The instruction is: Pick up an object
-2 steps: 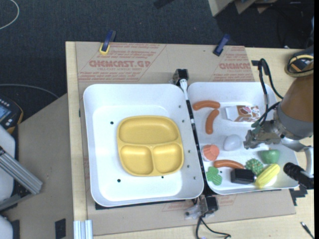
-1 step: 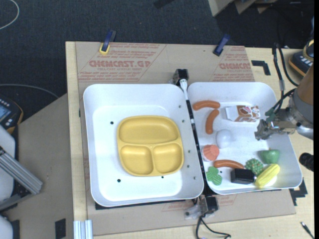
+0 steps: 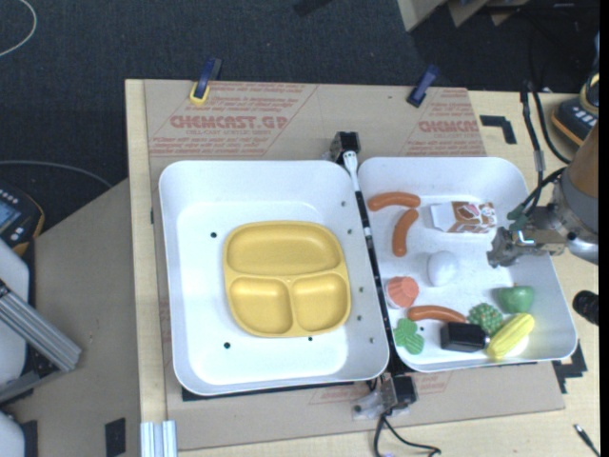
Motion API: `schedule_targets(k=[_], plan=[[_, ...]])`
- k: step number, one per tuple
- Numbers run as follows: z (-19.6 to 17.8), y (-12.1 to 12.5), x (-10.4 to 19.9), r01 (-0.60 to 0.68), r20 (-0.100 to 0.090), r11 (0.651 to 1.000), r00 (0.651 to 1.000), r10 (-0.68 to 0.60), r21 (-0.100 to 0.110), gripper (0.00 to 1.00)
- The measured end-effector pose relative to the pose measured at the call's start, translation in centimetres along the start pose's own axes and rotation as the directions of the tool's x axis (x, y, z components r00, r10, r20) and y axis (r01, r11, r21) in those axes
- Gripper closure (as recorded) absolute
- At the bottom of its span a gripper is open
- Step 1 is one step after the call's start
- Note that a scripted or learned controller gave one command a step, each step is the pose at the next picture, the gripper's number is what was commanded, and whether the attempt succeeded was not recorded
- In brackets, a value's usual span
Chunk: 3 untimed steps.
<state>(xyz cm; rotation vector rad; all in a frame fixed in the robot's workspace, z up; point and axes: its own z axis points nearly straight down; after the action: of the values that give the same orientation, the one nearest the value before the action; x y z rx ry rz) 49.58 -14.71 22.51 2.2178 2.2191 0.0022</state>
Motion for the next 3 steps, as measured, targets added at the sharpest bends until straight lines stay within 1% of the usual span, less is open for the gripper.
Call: schedule_targets(k=[1, 2, 3], plan=[[-0.7, 1.0, 6.1, 0.006, -0.002, 1.0, 1.0, -0.006, -0.001, 1.0], [0.6, 2.0, 11.2, 0.005, -0.004, 1.0, 1.0, -0.005, 0.006, 1.0], [-0.6, 3.2, 17.0, 0.007, -0.004, 1.0, 1.0, -0.007, 0.0, 1.0]])
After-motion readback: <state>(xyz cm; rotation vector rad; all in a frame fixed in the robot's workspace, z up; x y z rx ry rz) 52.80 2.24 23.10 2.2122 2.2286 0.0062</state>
